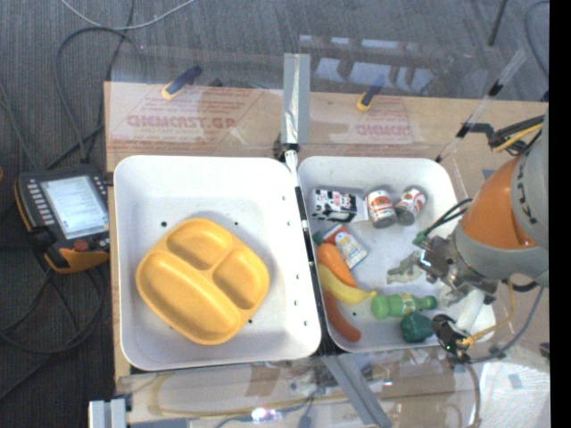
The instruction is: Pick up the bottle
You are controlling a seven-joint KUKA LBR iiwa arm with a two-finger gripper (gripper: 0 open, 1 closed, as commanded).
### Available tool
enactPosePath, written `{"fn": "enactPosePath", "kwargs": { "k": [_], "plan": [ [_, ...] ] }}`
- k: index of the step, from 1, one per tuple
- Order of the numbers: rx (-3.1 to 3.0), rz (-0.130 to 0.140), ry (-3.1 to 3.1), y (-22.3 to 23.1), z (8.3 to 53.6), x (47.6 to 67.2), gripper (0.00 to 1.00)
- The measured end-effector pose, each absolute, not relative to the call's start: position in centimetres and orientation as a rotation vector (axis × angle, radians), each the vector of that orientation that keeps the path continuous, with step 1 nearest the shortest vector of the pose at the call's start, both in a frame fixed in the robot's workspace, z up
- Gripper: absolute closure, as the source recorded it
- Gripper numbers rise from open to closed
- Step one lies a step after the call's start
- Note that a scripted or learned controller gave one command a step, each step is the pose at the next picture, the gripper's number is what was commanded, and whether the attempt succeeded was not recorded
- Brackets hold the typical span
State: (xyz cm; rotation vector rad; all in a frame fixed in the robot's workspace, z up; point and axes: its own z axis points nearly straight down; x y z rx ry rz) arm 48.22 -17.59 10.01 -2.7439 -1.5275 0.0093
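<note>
Gripper point(426, 270) hovers just above the green bottle point(403, 306) in right bin point(446, 185).

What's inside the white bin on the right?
The right bin holds two cans, a small carton, a carrot, a banana and a green bottle. The arm covers its right edge.

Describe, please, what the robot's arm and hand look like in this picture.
The arm is rounded and bulky, with a grey shell and a broad orange band above the wrist. Below the band, the hand is a cluster of dark and silver metal parts. Thin cables, yellow and black, trail near the arm.
</note>
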Motion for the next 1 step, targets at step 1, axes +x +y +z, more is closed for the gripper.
{"fn": "enactPosePath", "kwargs": {
  "k": [1],
  "plan": [
    [-2.721,0.002,-1.583,-17.20,8.94,48.38,0.00]
  ]
}}
